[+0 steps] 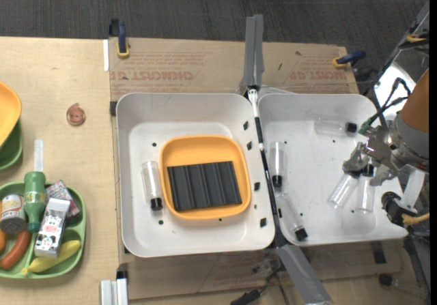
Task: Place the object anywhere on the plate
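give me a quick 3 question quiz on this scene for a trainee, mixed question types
1. True or false: the orange plate sits in the left bin.
2. Multiple choice: what lies on the plate? A) a banana B) a dark ribbed block C) a bottle
3. Short answer: over which bin is the gripper, and what kind of objects lie scattered there?

Key
1. True.
2. B.
3. Over the right bin, near its right side. Clear tubes with black caps lie there, such as one along the bin's left wall and one near the top. One more clear tube lies in the left bin beside the plate.
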Robot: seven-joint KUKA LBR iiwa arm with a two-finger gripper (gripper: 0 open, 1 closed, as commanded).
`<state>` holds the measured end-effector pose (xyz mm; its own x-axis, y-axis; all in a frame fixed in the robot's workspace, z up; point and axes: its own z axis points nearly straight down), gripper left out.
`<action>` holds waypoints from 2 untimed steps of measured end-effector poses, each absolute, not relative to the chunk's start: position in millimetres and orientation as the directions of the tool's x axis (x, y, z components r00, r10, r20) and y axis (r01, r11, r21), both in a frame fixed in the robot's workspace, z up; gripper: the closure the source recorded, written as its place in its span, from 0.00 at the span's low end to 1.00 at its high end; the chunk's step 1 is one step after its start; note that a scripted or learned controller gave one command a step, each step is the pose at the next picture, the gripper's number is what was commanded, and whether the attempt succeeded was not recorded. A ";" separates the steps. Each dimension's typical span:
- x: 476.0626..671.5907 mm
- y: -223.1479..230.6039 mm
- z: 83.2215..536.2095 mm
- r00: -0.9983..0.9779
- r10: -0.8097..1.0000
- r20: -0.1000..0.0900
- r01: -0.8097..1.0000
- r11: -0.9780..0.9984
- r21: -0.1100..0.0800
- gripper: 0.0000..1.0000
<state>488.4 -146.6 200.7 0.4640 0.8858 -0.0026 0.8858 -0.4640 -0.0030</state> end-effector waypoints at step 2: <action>598.6 -114.3 225.8 0.154 0.988 -0.002 0.988 -0.154 -0.003 1.00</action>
